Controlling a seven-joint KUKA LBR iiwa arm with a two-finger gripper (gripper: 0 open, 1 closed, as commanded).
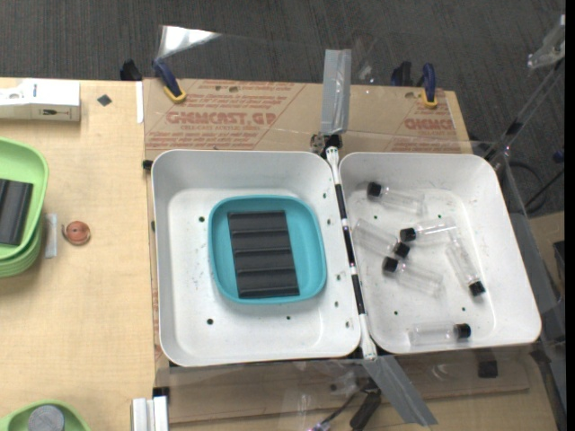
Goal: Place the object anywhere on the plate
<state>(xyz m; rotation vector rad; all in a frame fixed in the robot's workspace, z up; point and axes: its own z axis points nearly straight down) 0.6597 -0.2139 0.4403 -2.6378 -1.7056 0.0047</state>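
A teal plate [310,241] lies in the left white bin [180,241], with a black ridged insert [262,251] covering its middle. In the right white bin [503,241] lie several clear plastic tubes with black caps, among them one near the bin's top left [391,196], a pair at the centre [409,245], one at the right [465,268] and one by the front wall [440,334]. They point in different directions and some touch each other.
A cardboard sheet [269,115] with clamps sits behind the bins. A green tray [27,241] and a small orange disc [77,233] rest on the wooden bench at the left. A white box [40,101] lies at the far left.
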